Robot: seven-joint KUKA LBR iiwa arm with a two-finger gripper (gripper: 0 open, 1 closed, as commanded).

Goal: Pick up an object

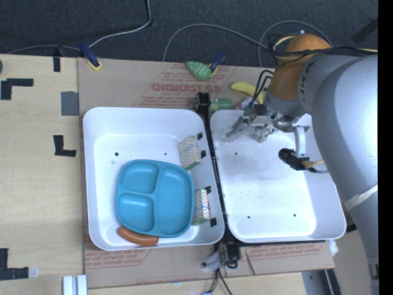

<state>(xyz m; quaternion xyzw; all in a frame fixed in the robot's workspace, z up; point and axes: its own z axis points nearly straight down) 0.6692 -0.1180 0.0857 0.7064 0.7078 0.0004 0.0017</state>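
My gripper (249,132) hangs over the far end of the right bin (319,226), close to its back wall. Its two grey fingers (235,129) are spread open, with bare white bin floor between them. In the left bin (98,165) lies a blue divided plate (153,196). An orange sausage (137,236) rests against the plate's near edge. A patterned sponge (190,150) sits at the plate's far right, and a second one (201,205) is wedged between the plate and the bin's right wall.
Beyond the bins, on the cardboard, lie a green toy (199,70), a yellow banana (244,89) and a pale green item (221,104). A black divider clip (203,101) joins the bins. Cables run along the back.
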